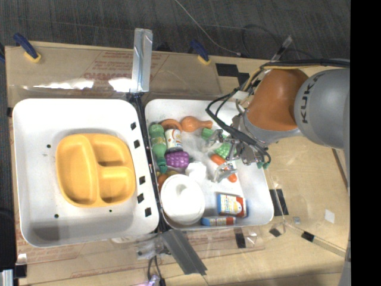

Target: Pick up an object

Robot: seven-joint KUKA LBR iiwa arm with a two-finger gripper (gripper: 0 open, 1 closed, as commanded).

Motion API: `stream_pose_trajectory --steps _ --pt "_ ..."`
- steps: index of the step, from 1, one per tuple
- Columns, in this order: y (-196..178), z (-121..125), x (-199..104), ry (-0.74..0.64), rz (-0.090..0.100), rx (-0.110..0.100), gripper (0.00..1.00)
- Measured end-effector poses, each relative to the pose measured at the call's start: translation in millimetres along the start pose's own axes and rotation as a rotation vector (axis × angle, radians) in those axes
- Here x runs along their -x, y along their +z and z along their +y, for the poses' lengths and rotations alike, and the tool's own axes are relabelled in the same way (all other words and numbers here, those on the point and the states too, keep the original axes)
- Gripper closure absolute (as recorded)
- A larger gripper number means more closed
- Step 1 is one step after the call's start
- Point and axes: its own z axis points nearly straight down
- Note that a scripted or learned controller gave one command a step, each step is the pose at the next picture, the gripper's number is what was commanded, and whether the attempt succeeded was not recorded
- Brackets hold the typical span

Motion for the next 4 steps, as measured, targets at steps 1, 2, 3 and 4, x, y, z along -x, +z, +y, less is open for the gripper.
stream_pose_trajectory --steps 1,2,3,4 --pt "-11.4 1.4 2.4 -0.007 -0.004 -0.002 1.0" --pt "-11.1 1.7 2.3 -0.007 -0.004 -0.001 0.0" --pt "0.5 -1.1 4.8 0.009 -0.002 0.0 0.0" --pt "-11.0 0.3 7.5 0.003 -0.009 -0.003 1.0"
